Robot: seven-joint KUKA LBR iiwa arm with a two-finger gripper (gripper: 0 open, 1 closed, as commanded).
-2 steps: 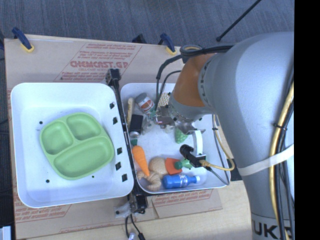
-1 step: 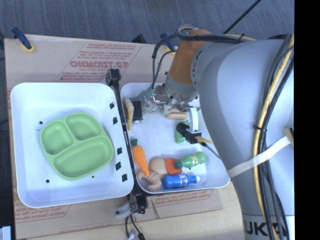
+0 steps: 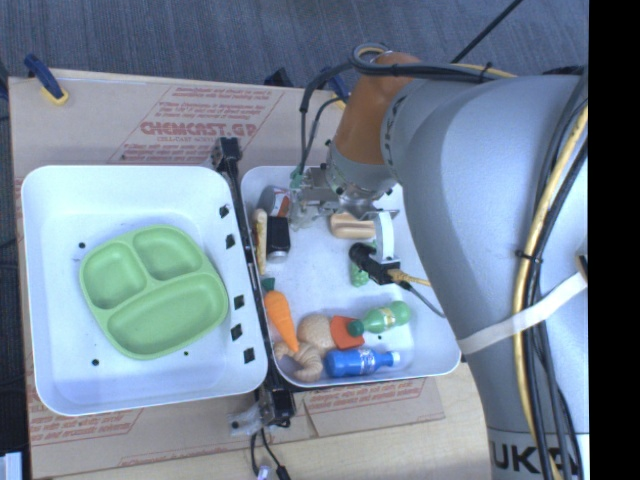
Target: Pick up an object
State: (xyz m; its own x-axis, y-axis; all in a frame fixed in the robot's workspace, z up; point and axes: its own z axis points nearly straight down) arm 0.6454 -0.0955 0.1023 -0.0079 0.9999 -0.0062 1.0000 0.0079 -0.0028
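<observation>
The right bin [image 3: 330,268] holds several toys. Along its front wall lie an orange carrot [image 3: 280,317], a tan lump [image 3: 309,343], a red-orange piece [image 3: 347,330], a green bottle [image 3: 386,318] and a blue bottle [image 3: 356,363]. At the back left lie a black block [image 3: 277,236] and a pale yellow stick [image 3: 260,238]. A tan bread-like piece [image 3: 349,227] sits further right. My gripper [image 3: 318,196] hangs over the back of this bin, between the black block and the tan piece. I see nothing held in it.
A green divided plate [image 3: 154,290] lies in the left bin [image 3: 50,208]. A small green item [image 3: 360,278] rests mid-bin on the right. The grey arm covers the right bin's far right side. Cardboard lies under both bins.
</observation>
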